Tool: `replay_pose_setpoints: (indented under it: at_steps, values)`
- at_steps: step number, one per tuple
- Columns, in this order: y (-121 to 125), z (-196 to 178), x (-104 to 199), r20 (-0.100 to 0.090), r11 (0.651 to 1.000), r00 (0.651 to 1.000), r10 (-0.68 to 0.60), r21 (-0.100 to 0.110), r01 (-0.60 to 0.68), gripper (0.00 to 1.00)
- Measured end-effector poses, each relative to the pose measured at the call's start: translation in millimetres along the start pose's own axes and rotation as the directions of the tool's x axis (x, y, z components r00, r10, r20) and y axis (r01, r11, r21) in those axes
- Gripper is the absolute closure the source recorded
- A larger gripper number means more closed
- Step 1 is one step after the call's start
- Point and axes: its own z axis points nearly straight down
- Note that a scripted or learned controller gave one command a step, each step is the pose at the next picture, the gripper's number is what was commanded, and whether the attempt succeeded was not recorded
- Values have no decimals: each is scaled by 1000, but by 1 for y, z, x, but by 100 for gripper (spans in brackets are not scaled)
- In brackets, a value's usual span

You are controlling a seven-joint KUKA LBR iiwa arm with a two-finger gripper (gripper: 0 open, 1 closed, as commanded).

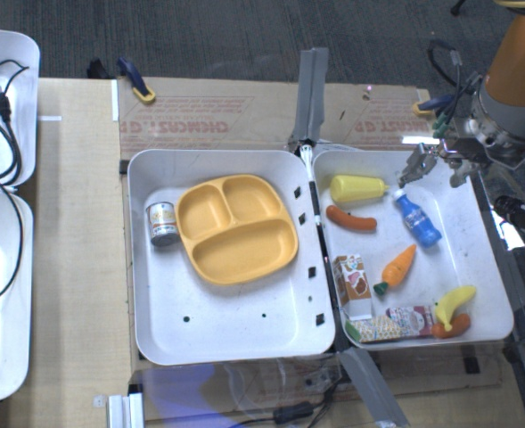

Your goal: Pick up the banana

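Yellow curved plastic banana (455, 302) lies in the right white bin (485, 230), near its front right corner, long axis slanting up to the right. Gripper (416, 169) hangs over the bin's far edge, well apart; jaws appear spread, pinching nothing.

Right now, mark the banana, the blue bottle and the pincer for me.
banana (454, 302), camera view, middle of its yellow body.
blue bottle (419, 220), camera view, middle of its blue body.
pincer (414, 171), camera view, between its fingertips, above the bottle's cap.
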Motion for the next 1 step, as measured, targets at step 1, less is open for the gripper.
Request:
replay_pose_setpoints:
  at_steps: [1]
  values:
    - [38,81,45,0,992,992,-126,1,126,0]
